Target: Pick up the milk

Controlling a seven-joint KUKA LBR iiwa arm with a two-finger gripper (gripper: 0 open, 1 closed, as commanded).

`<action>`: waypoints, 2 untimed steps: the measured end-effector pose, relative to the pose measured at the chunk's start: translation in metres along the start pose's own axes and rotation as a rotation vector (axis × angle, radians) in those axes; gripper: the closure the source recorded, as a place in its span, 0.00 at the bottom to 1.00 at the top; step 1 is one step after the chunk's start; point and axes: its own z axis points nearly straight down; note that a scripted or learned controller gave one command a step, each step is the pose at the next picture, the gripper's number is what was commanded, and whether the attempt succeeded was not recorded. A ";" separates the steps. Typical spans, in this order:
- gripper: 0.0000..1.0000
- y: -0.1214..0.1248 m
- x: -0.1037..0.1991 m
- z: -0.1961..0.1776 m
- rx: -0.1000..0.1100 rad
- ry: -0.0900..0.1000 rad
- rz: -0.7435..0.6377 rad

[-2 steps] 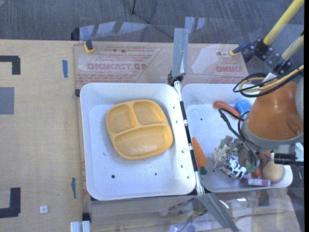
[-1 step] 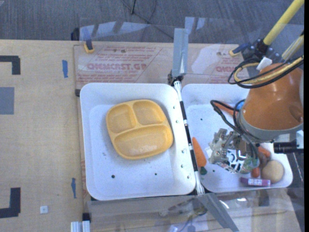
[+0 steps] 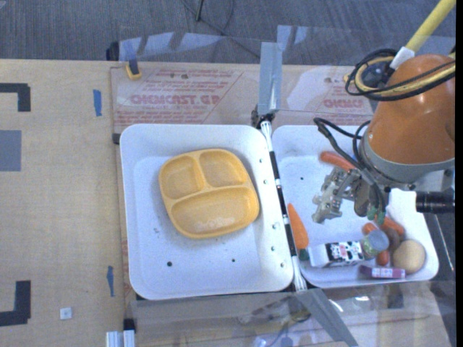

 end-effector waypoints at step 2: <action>0.00 -0.087 -0.021 0.112 0.001 0.002 -0.111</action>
